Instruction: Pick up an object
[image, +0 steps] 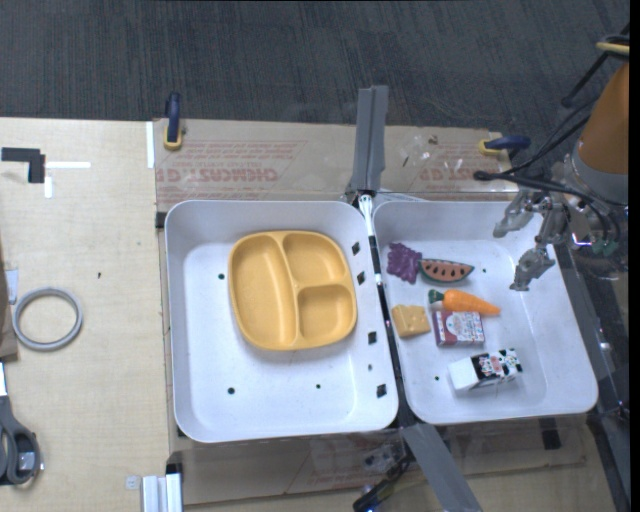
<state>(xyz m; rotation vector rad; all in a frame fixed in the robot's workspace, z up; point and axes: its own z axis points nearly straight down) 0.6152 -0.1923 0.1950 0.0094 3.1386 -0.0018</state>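
The right bin (560, 340) holds several small toys: purple grapes (403, 262), a watermelon slice (445, 269), a carrot (468, 302), a yellow cheese block (410, 320), a red carton (458, 328) and a white cow-patterned milk carton (486, 369). My gripper (521, 246) hangs over the bin's upper right part, to the right of the watermelon slice and apart from every toy. It is open, with nothing between its fingers. A yellow divided plate (293, 290) lies in the left bin (200, 380).
A grey divider bar (370, 140) runs between the bins at the back. On the wooden bench to the left lie a grey tape ring (45, 318) and scissors (15, 455). Clamps (173, 125) sit at the cardboard's back edge.
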